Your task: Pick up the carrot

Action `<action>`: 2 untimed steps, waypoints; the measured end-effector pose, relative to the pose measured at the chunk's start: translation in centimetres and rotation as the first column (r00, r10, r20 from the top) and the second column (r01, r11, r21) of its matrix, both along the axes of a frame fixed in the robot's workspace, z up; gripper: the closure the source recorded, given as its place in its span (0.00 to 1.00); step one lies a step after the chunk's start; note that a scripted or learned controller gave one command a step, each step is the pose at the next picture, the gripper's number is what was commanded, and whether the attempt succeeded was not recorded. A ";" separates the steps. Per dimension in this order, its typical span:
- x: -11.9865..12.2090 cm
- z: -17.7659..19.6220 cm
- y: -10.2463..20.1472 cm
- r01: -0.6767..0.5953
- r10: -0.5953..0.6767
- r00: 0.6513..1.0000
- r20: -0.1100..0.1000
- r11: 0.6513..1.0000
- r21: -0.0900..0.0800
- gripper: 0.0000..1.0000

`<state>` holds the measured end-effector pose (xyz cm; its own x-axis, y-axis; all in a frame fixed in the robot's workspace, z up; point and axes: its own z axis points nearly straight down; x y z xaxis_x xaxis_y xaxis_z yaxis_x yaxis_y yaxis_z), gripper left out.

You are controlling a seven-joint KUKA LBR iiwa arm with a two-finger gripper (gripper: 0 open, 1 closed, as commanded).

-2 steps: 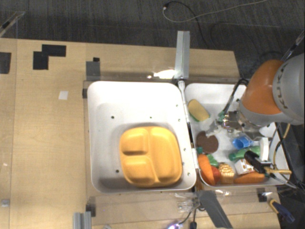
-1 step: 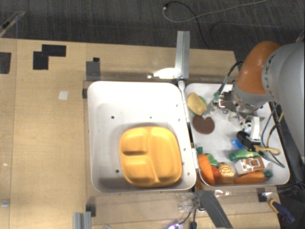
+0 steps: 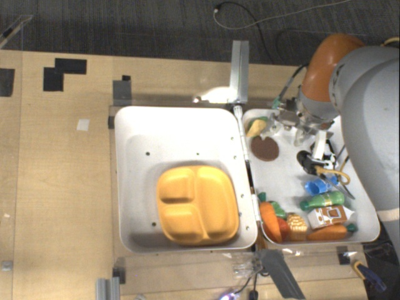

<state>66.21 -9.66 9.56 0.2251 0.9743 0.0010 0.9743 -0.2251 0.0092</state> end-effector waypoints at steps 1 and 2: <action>0.5 1.4 0.3 -0.009 0.009 1.000 0.018 1.000 -0.001 1.00; -1.9 9.2 2.0 0.011 -0.011 1.000 -0.002 1.000 0.001 1.00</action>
<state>64.26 -7.68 18.72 0.2354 0.9719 0.0015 0.9719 -0.2354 0.0068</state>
